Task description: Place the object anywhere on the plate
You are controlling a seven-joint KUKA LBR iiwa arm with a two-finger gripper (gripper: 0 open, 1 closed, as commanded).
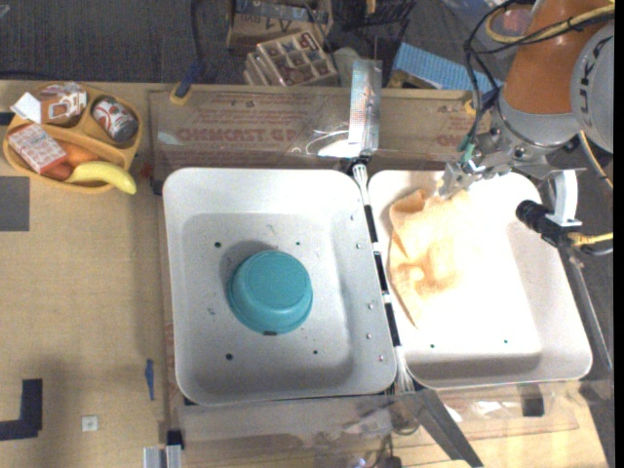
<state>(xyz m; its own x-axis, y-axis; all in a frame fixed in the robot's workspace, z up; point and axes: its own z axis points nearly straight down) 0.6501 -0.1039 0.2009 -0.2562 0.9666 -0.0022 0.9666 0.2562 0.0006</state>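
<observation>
Gripper [456, 176] touching orange cloth [425, 245], right bin [507, 349]

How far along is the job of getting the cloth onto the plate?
Nothing looks done yet: the cloth lies in the right bin. In hand: the gripper sits at the cloth's top corner; grip unclear. Left: carry it to the teal plate in the left bin.

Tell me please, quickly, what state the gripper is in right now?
Gripper: cannot be told; it sits at the top corner of the pale orange cloth in the right bin.
</observation>
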